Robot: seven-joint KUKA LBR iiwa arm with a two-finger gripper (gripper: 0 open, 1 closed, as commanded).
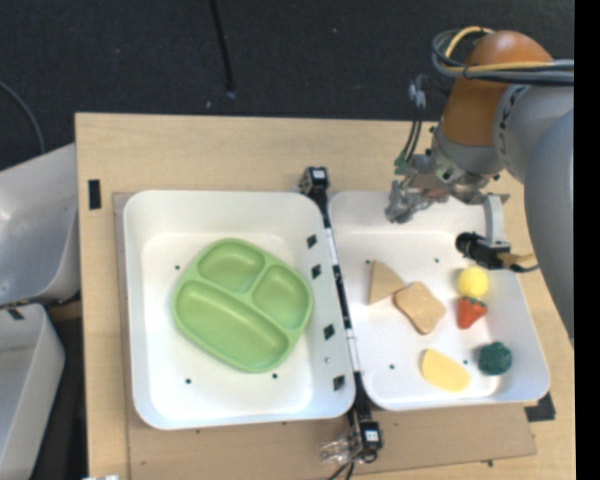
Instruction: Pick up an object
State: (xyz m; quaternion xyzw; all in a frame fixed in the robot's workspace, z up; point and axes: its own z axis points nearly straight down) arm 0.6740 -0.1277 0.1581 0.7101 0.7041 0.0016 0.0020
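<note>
The objects lie in the right bin: a tan wedge, a bread slice, a lemon, a strawberry, a yellow piece and a green piece. The gripper hangs over the bin's far edge, holding nothing; I cannot tell if it is open. A green plate lies in the left bin.

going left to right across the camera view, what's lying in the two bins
green tray → tan wedge → bread slice → yellow piece → broccoli. The lemon and strawberry overlap in that order, so they are left out.
</note>
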